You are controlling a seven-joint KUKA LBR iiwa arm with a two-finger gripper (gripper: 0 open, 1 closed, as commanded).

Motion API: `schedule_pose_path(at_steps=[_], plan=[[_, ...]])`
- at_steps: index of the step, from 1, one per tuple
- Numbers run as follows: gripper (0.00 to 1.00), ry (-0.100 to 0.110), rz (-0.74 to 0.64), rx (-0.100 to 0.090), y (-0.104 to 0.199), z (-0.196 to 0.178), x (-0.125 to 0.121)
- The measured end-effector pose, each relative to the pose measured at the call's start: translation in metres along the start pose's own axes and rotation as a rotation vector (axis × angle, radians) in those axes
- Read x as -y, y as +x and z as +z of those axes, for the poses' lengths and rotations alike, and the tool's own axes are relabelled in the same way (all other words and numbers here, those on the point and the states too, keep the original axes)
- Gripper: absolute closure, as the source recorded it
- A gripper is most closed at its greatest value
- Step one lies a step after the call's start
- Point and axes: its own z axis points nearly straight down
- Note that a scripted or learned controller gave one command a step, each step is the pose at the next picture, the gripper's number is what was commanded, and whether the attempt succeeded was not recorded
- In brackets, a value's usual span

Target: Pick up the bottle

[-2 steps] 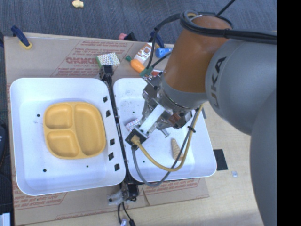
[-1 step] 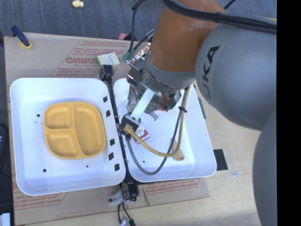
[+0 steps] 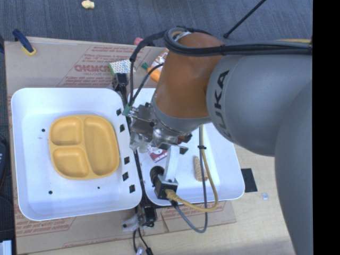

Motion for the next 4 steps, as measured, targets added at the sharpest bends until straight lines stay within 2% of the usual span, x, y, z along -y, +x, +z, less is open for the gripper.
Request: schedule_pose_path(at_steps=[1,2,3,4], plan=[[1.0,-0.001,-0.049,0.0,-0.095,0.043,-0.032],[1.0,0.0,-0.234,-0.001,-0.022,0.098,-0.008],[1.0,-0.002,-0.424,0.0,-0.048,0.015,-0.016],[1.0,0.0,-0.36,-0.001,-0.073,0.098,-0.025]])
